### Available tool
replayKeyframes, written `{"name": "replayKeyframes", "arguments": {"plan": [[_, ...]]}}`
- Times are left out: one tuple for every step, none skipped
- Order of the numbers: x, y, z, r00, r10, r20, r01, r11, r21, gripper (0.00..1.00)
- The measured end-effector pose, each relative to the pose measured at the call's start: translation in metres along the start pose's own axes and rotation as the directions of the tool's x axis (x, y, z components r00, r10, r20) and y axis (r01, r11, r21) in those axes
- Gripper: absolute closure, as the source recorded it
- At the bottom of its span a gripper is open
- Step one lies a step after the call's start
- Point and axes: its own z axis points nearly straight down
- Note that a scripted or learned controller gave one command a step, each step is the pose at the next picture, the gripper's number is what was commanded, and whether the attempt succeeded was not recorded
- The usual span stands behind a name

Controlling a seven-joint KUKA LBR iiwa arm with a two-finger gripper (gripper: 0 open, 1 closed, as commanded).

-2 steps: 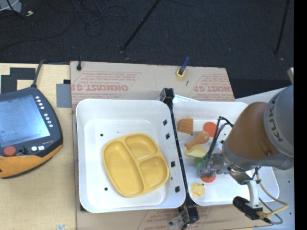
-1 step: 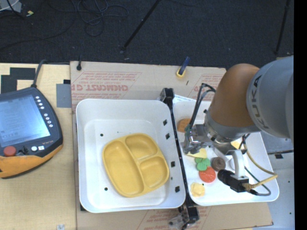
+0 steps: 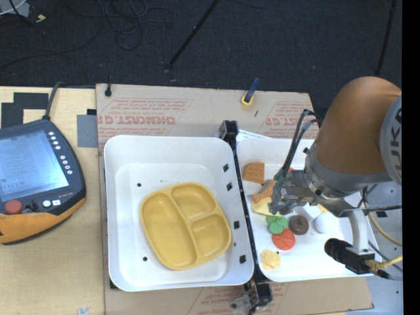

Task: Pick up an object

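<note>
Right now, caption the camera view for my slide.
Gripper hovers low over toy food in the right bin; yellow divided plate in the left bin.

bulky grey arm (image 3: 341,169) with a broad orange band (image 3: 361,123), black cables (image 3: 295,143) down its side

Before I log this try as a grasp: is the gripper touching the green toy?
Cannot tell. In the camera view the gripper sits directly above the green toy in the right bin, and its body hides any contact or gap.
</note>
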Motion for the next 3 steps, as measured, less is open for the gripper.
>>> {"name": "replayKeyframes", "arguments": {"plan": [[0.076, 0.011, -0.079, 1.000, -0.008, -0.002, 0.008, 1.000, -0.005, 1.00], [0.117, 0.048, -0.160, 1.000, -0.003, -0.001, 0.003, 1.000, -0.007, 1.00], [0.095, 0.007, -0.204, 1.000, 0.001, 0.001, -0.001, 1.000, 0.000, 1.00]]}}
